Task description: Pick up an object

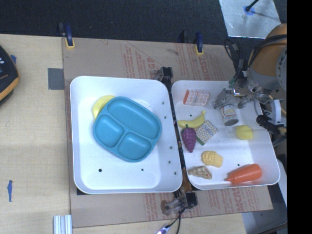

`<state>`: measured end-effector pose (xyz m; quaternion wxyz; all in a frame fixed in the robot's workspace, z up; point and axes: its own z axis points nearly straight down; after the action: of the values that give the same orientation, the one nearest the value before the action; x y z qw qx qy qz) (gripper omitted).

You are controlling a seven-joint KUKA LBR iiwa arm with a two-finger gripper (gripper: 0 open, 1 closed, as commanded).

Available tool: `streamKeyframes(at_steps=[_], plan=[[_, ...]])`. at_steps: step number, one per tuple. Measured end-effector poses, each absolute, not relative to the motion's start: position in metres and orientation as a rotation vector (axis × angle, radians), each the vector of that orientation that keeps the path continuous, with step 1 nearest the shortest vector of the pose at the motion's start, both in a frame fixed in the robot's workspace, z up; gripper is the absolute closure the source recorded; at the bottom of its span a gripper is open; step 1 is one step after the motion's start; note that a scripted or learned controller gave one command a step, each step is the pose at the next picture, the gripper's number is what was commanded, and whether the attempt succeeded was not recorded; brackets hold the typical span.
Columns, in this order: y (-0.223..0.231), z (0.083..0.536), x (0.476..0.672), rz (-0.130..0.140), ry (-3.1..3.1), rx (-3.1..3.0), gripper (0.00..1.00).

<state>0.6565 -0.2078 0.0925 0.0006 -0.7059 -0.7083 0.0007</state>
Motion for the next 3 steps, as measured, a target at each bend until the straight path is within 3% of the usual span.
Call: streamKeyframes(at_steps=[1, 2, 3], plan=[[-0.212, 0.115, 0.639, 0.003, -2.224, -2.216, 0.00], [-0.204, 0.092, 0.620, 0.005, -2.224, -2.216, 0.00], [-0.148, 0.092, 0.657, 0.003, -2.227, -2.214, 0.00]])
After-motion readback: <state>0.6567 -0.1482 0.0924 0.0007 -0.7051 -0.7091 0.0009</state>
